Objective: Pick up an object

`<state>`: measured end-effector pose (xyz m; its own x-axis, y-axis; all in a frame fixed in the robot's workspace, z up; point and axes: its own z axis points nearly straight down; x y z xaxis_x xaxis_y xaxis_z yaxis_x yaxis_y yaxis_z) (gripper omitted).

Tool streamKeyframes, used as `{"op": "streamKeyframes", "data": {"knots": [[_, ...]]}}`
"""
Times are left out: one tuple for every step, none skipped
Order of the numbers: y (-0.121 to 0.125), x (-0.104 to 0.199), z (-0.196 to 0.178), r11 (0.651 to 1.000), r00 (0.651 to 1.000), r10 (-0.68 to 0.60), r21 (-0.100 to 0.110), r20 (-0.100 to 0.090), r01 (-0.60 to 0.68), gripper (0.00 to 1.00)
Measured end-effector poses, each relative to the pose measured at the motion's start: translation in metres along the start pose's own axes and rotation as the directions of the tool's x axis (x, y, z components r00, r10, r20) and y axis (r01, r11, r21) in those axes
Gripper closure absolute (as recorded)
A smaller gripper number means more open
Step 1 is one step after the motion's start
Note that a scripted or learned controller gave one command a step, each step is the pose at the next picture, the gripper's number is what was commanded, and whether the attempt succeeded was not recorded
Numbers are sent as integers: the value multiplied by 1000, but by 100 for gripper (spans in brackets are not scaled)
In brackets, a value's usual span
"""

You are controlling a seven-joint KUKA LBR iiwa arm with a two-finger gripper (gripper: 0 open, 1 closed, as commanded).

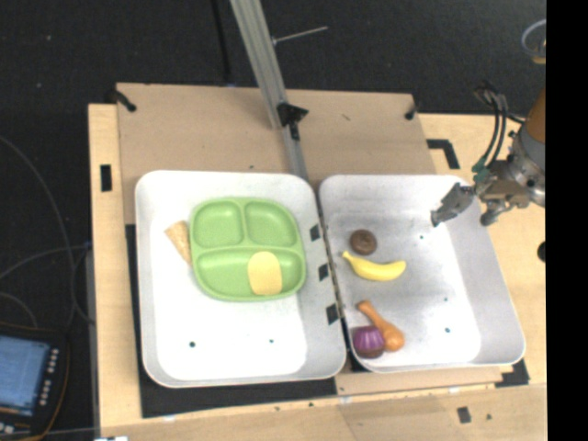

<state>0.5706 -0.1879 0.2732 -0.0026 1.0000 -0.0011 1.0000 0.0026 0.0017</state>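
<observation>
In the right bin (478,283) lie a yellow banana (375,267), a brown round item (364,242), a purple item (368,341) and an orange carrot-like piece (383,325) touching it. My gripper (470,203) hangs over the bin's upper right part, fingers apart and open, with nothing between them. It is well to the right of the banana. In the left bin (165,338) sits a green divided plate (246,248) with a yellow slab (265,273) in its front compartment.
A tan wedge (178,239) lies beside the plate's left rim. A metal post (262,53) rises behind the bins. A tablet (28,370) sits off the bench at the lower left.
</observation>
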Motion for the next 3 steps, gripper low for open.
{"op": "streamKeyframes", "data": {"knots": [[0, 0, 0, 1000, 1000, 0, 0, 0, 0, 0], [-6, -3, 62, 1000, 1000, 3, 7, -1, -3, 0], [-9, -13, 108, 1000, 1000, 4, 5, 0, -4, 0]]}}
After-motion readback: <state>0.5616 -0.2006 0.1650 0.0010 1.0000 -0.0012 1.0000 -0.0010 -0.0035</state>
